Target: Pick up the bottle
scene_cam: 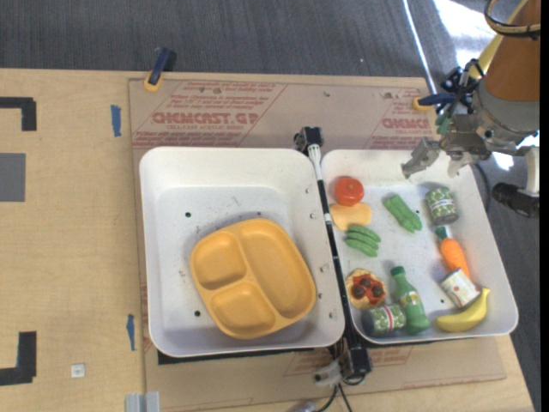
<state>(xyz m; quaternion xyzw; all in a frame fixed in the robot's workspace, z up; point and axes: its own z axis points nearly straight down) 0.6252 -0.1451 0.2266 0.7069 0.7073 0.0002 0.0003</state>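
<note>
The left bin [163, 230] holds a yellow divided plate [251, 276], and the right bin [502, 307] is crowded with small toy foods. The gripper [439, 160] hangs over the far right corner of that bin, its grey fingers spread apart with nothing between them. The bottle [409, 300] is well away from it, lying near the front edge: green, with a darker cap pointing toward the back and a pale label round its middle. It touches a small can [387, 319] at its left and sits just beside a slice of pizza [366, 287], with a banana [464, 313] close on its right. That crowding looks to me like the main risk: fingers coming down could land on the can or nudge the banana, or pinch two things at once. The bottle's round, smooth body may also roll or slip out sideways.
</note>
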